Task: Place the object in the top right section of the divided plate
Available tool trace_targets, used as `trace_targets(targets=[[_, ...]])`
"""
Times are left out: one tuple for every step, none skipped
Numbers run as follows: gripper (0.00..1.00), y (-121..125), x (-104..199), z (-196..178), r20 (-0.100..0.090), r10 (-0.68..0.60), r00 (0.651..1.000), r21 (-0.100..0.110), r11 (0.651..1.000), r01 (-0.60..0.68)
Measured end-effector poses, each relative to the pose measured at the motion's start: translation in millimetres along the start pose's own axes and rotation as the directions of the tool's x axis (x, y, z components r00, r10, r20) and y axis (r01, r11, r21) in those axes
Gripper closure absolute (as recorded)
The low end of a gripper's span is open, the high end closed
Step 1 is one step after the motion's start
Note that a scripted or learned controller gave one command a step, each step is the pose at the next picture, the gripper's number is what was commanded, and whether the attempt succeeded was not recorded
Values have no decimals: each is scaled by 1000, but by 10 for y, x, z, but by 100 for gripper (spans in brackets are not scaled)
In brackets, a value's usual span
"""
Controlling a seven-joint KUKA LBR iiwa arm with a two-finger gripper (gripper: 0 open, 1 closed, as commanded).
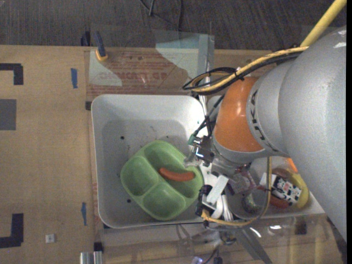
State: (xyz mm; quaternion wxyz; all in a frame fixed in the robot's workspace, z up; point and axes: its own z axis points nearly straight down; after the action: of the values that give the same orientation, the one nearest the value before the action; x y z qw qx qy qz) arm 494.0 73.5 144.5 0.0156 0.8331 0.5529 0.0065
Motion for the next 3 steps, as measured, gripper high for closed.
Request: trace_targets(targets=[[0, -73, 49, 52, 17, 255, 967, -10, 967, -255], [0, -111, 94, -7, 27, 247, 969, -6, 969, -247], [0, -109, 99, -9, 26, 280, 960, -9, 960, -280]])
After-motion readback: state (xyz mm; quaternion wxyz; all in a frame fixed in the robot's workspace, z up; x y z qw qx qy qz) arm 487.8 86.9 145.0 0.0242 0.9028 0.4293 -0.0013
